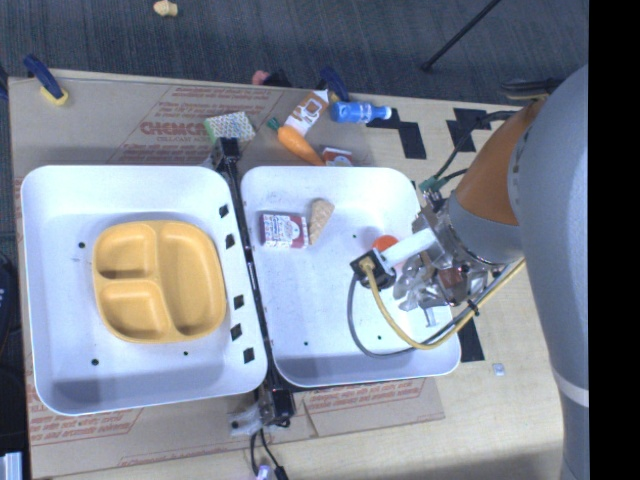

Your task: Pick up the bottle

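Observation:
A small blue bottle lies on its side on the cardboard behind the right bin, outside it. A white and orange bottle-like item lies just left of it. My gripper hangs low over the right side of the right bin, with a yellow cable looping beneath it. A small red-orange object shows at the gripper's upper left edge, partly hidden by the wrist; I cannot tell what it is.
In the right bin lie a red carton and a tan cone. An orange carrot rests on the bench behind that bin. The left bin holds a yellow divided plate. A green-patterned packet sits behind.

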`<action>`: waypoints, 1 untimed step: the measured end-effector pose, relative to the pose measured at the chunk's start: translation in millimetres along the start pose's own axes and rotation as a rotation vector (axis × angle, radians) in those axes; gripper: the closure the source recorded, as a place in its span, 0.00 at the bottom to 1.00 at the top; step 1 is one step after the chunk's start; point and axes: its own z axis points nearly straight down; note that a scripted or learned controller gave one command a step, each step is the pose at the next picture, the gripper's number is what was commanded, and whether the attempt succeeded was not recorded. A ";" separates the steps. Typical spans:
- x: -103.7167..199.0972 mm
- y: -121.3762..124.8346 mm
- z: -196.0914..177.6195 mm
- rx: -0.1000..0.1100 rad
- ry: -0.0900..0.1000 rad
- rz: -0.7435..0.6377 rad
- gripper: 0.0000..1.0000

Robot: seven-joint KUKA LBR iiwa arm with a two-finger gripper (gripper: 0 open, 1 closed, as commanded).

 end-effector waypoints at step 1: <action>-2.0 6.3 10.2 0.001 -0.003 0.001 1.00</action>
